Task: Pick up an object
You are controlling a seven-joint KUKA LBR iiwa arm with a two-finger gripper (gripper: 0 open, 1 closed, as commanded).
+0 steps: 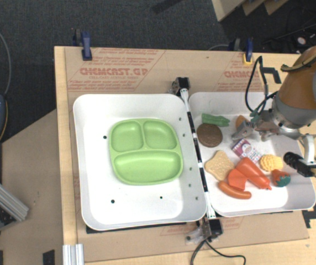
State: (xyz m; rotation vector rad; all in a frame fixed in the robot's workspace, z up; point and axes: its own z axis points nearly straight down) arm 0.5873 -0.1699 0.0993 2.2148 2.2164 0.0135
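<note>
Toys sat clustered in the right white bin (290,203): red plastic sausage (235,190) nearest, orange carrot (253,172), tan cracker (218,165), brown round cookie (209,134) further back. My gripper (256,127) hovered at the far side; jaw state unclear. Green divided plate (145,151) lay in the left bin (91,192).

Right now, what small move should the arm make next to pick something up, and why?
Probably lower the gripper a little further into the right white bin: it hangs over the bin's upper part, beside the round brown toy cookie and the small pink packet, with nothing visibly held.

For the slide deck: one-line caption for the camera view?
KUKA arm's end effector above right bin of toy food; green divided plate in left bin.
</note>
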